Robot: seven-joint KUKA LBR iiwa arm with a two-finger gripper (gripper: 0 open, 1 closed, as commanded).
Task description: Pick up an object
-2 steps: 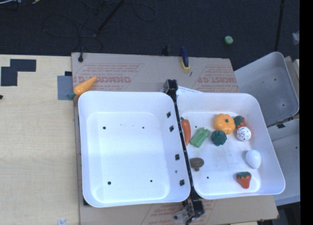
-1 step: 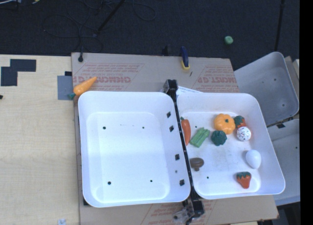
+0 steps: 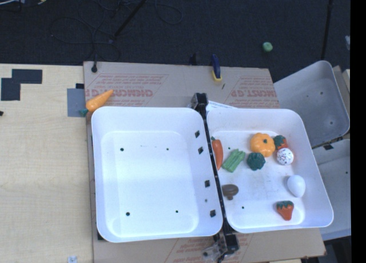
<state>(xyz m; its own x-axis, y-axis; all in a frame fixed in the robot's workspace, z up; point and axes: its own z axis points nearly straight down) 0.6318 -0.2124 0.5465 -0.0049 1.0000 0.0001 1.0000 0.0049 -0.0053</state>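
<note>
Crowded right bin [image 3: 311, 210]: pumpkin [image 3: 262, 143], broccoli [image 3: 255, 161], egg [image 3: 295, 185], strawberry [image 3: 285, 210]; carrot [image 3: 99, 100] outside left bin [image 3: 100, 199].

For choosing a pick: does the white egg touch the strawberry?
Apart. The camera view shows bare bin floor between the white egg and the strawberry.

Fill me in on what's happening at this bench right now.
Nothing is being handled at this moment. Two white bins sit side by side. The right bin holds a bunch of small toy foods: a pumpkin, a white egg, a strawberry, a carrot and a few more. Another carrot lies on the cardboard beyond the left bin. No pick has begun yet.
</note>
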